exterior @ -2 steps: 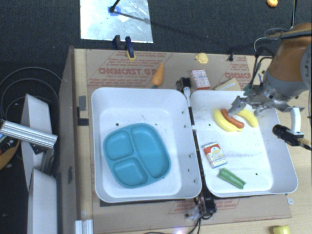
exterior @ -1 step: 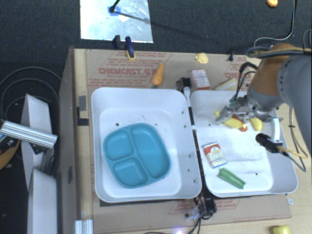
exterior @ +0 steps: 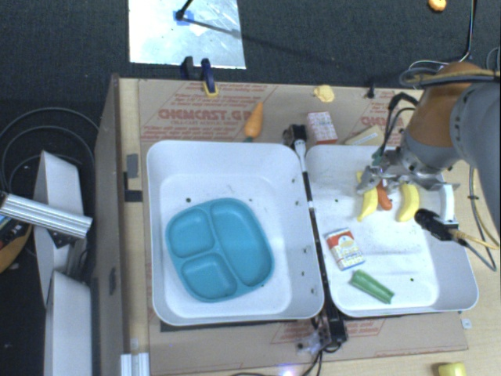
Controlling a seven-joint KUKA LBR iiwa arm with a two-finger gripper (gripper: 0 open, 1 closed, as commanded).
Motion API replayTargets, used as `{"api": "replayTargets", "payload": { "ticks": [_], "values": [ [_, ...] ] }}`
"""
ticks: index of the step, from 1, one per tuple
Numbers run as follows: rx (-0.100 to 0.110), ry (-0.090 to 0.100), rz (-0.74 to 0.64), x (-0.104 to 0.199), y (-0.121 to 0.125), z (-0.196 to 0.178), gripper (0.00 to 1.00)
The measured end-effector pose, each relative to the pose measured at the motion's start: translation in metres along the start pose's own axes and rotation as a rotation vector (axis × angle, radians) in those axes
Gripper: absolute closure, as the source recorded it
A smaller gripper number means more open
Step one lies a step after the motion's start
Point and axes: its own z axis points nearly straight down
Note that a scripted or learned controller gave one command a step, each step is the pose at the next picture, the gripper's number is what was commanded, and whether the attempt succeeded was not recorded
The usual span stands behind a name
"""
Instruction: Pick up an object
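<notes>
Gripper [exterior: 385, 185] low in right bin [exterior: 454, 288], over the yellow pieces [exterior: 368, 204] and an orange bit [exterior: 384, 199]; can't tell if it's clamped on anything. Carton [exterior: 344, 248] and green stick [exterior: 370, 286] lie nearer the front. Blue tray [exterior: 218, 248] in left bin [exterior: 168, 171].

- Dark carpet floor [exterior: 63, 37] surrounds the bench.
- A shiny metal sheet [exterior: 186, 22] lies at 12 o'clock.
- A brown cardboard bench top [exterior: 219, 104] fills the centre.
- Black cables [exterior: 31, 131] loop at 9 o'clock.
</notes>
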Motion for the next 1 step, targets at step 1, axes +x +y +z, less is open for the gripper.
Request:
{"api": "replayTargets", "payload": {
  "ticks": [1],
  "values": [
    [0.007,0.002,-0.003,0.0851,-0.0527,-0.0909,1.00]
  ]
}}
